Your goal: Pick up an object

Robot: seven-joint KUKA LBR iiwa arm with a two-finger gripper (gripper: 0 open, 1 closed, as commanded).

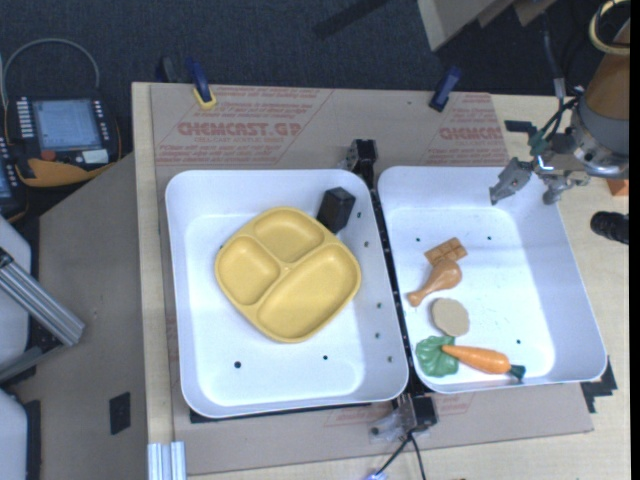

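My pincer [528, 180] hangs over the far right corner of the right shallow white bin [560, 268], its two grey fingers [507, 182] spread wide apart, one reaching out toward the bin's far rim and the other back near my wrist. Nothing sits between them and they touch nothing that I can make out; they stand above the rim, clear of the things inside the bin.

Those things lie grouped toward the left half of that same right bin. Taking the round tan cookie-shaped piece [450, 316] as the landmark: just beyond it, toward the far side, is the brown toy chicken drumstick [436, 283], with a small brown waffle-like block [446, 251] touching the drumstick's far end. Just on the near side of the tan piece lies the green leafy toy vegetable [434, 356], and beside that, pointing toward the bin's right, the orange toy carrot [478, 358]. My pincer is well apart from the tan piece, off to its far right.

To the left of the tan piece, across the divide between bins, the left white bin [200, 348] holds a yellow three-compartment plastic plate [288, 273], with a small black block [335, 208] at the plate's far right edge. Both bins rest on a cardboard-covered surface [300, 118].
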